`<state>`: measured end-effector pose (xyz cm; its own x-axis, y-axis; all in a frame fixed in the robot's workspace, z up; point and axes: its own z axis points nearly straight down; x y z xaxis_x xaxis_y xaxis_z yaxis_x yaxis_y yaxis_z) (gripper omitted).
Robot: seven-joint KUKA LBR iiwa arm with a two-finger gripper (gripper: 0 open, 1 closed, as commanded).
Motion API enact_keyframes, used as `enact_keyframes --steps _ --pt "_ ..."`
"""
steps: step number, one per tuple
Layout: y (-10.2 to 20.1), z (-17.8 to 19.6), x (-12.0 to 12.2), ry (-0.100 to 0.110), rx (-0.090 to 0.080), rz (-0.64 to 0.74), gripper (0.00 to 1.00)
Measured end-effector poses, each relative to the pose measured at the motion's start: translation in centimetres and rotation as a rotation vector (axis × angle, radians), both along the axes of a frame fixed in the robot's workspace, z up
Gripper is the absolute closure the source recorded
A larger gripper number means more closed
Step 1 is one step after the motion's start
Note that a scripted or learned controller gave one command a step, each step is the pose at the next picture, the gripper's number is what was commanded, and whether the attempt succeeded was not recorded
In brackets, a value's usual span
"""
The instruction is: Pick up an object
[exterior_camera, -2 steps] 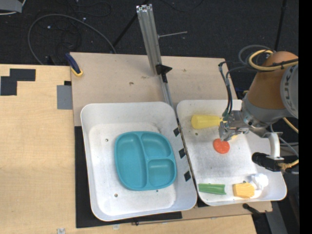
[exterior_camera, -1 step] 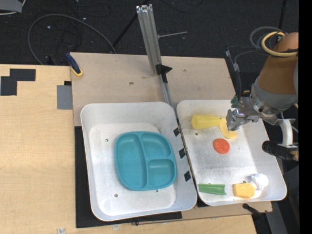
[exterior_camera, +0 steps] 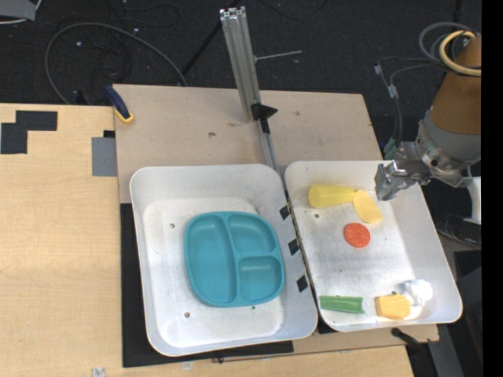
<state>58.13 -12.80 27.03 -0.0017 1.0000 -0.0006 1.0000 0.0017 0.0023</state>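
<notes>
- We read this as the approach step: nothing is picked yet, and every object lies loose on a bin floor.
- The gripper (exterior_camera: 387,181) hangs over the far right edge of the right bin (exterior_camera: 440,250), coming in off the grey arm (exterior_camera: 452,124) with its orange band.
- We cannot tell how the claw stands; it shows as a small dark and metallic cluster, and no object appears in it.
- Nearest to it are two yellow pieces near the bin's far edge: a long yellow piece (exterior_camera: 331,195) lying crosswise, and a shorter yellow piece (exterior_camera: 367,207) touching its right end, angled toward the near side.
- The shorter yellow piece sits just beside and below the gripper, so we judge it the likeliest target.
- A round red piece (exterior_camera: 357,235) lies near the middle of the bin, a little apart from the yellow pair.
- Along the near edge lie a green piece (exterior_camera: 341,304), then a yellow block (exterior_camera: 393,307) touching a white piece (exterior_camera: 418,291) in the near right corner.
- The left bin (exterior_camera: 157,210) carries a teal divided tray (exterior_camera: 233,258) at its centre.
- For the next move, we think the arm must shift slightly toward the bin's middle, line the claw up across the chosen piece's narrow width, and descend.
- Because the two yellow pieces touch, a sloppy descent could nudge one or catch both.
</notes>
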Motion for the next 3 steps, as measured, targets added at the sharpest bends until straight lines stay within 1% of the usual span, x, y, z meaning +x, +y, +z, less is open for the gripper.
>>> enact_keyframes --steps 1,3 --pt "5.6 -0.6 0.6 0.005 0.003 0.003 1.00" --pt "14.7 -3.0 0.6 0.007 0.002 0.002 1.00"
